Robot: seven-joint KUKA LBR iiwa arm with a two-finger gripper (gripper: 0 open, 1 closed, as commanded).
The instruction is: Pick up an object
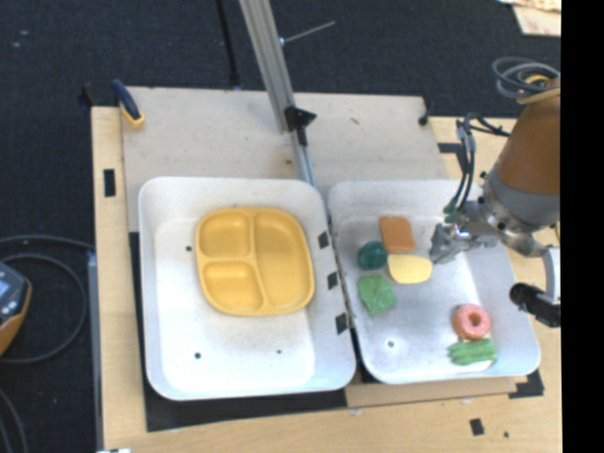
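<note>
The tool [445, 243] hangs low in the right bin [425, 361], just right of the yellow piece [410, 270], with its grip state impossible to tell and nothing visibly lifted, so the pick seems undone.

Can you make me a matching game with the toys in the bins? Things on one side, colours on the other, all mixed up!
Things:
1. Divided plate
2. Doughnut
3. Block nearest the far bin wall
4. Ball beside that block

Colours:
A. Pink
B. Dark teal green
C. Yellow
D. Orange-brown

Pairs: 1-C, 2-A, 3-D, 4-B
</note>
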